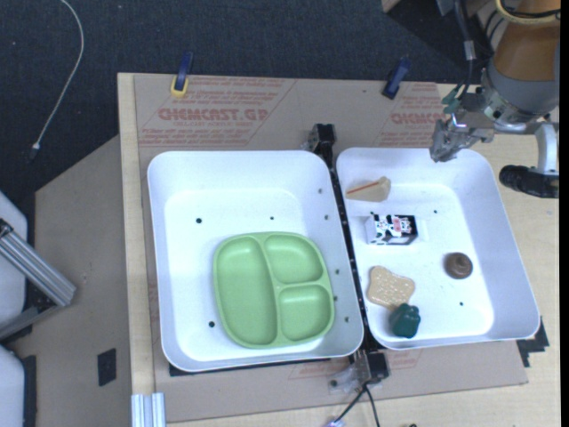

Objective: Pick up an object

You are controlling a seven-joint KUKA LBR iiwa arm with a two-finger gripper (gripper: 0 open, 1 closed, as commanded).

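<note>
The gripper [444,148] hovers over the right bin's [507,238] far rim; whether it is open or closed, I cannot tell. Below-left of it lies a pale wedge-shaped piece [371,188], farther off a glossy black-and-white packet [393,229].

Two white bins [169,238]: the left holds one green divided plate [272,288]; the right bin [498,229] holds five small objects [392,229].

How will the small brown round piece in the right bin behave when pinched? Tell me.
The brown round piece looks low and disc-like, so it probably lies stable rather than rolling. Its small size suggests it is light, and it may skid on the smooth right bin floor if nudged.
</note>
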